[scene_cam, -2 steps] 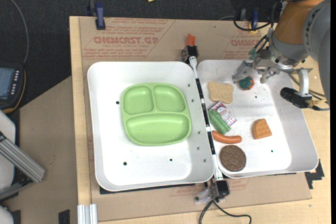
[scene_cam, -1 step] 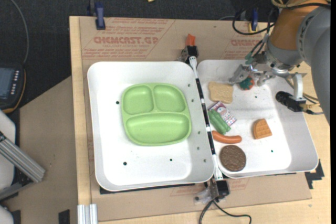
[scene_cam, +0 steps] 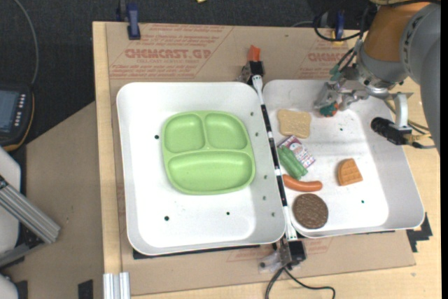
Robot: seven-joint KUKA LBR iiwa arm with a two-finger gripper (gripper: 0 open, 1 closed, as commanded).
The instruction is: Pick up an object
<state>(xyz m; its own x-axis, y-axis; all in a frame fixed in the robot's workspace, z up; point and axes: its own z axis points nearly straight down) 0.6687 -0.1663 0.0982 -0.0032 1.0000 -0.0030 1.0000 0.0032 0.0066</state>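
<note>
Camera view, reading left to right. Left bin [scene_cam: 140,220] holds a green divided plate [scene_cam: 208,152], lying flat near the middle; it is wide and shallow, so a poor target for a two-finger pinch except at the rim.

Right bin [scene_cam: 392,210] holds the small candidates. Bread slice [scene_cam: 295,123] lies flat near the divider, top left of this bin: judged light and thin, hard to get fingers under. Just below it, a green packet [scene_cam: 294,156] with a pink-and-white label, tilted; probably light, maybe slippery film, best taken across its narrow width. Sausage [scene_cam: 302,185] lies below that, near the divider: rounded, likely to roll, so pinch across the middle. Brown round patty [scene_cam: 310,211] sits at the bin's lower edge, flat and low. Orange wedge [scene_cam: 348,171] lies apart to the right with free space around it: judged the easiest pick, taken across its two long sides.

Gripper [scene_cam: 329,103] hovers over the upper part of the right bin, above and right of the bread slice. Nothing is visible between its fingers; whether they stand apart or together I cannot tell.
</note>
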